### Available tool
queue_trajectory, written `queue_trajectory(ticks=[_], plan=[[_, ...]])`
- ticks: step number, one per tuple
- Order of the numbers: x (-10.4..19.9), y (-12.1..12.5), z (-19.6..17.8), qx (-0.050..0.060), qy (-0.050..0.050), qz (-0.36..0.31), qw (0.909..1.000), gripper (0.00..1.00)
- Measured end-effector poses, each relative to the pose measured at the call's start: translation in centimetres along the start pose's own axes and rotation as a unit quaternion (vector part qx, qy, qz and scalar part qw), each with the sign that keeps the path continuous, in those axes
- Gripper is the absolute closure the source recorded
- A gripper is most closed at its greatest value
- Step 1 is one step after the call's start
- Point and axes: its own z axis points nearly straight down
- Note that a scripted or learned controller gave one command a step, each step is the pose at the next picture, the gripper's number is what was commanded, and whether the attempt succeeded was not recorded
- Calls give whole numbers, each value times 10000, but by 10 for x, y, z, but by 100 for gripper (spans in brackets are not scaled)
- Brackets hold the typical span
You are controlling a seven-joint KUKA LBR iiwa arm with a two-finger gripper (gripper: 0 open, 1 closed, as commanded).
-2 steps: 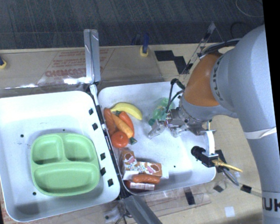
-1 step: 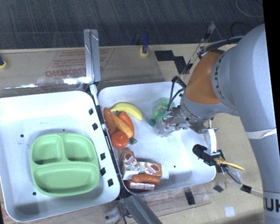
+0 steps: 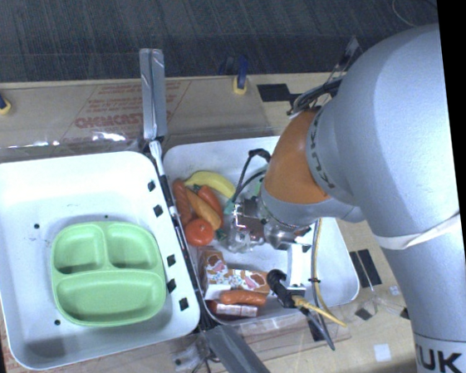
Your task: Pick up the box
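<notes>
a: where is the printed cardboard box (image 3: 234, 283)?

b: lying flat in the right white plastic bin (image 3: 338, 282), against its near wall, beside the red tomato (image 3: 199, 231) and yellow banana (image 3: 208, 181).

a: and the gripper (image 3: 244, 226)?

b: just above the box; whether it's clenched, i cannot tell. little room; the bin's rim and fruit crowd it.

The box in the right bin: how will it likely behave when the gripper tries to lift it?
The box looks like thin printed card, so it is probably light and may dent under a hard squeeze. It lies flat and low against the bin wall, so the fingers may struggle to get around it. Its glossy face might slip. The tomato close by could get nudged.
</notes>
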Motion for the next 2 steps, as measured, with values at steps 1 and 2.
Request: queue_trajectory(ticks=[1,2], plan=[[-1,0,0,-4,-3,6,10000,0],[0,-1,-9,19,0,-16,10000,100]])
